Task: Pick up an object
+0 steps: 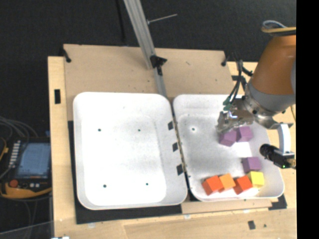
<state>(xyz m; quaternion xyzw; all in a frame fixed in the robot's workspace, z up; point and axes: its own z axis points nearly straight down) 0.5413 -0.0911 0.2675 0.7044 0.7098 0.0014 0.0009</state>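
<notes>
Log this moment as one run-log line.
arm: over right bin | gripper: above purple blocks | grasp: unconfirmed | also in bin: purple block, yellow block, orange blocks | left bin: untouched

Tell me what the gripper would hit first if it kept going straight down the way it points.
Most likely the purple block directly beneath the gripper in the right white bin. A second purple block sits right beside it; depth is unclear from this slanted view.

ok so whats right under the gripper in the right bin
Two purple blocks lie just below the gripper in the right bin. The arm's wrist covers whatever sits directly beneath it.
</notes>
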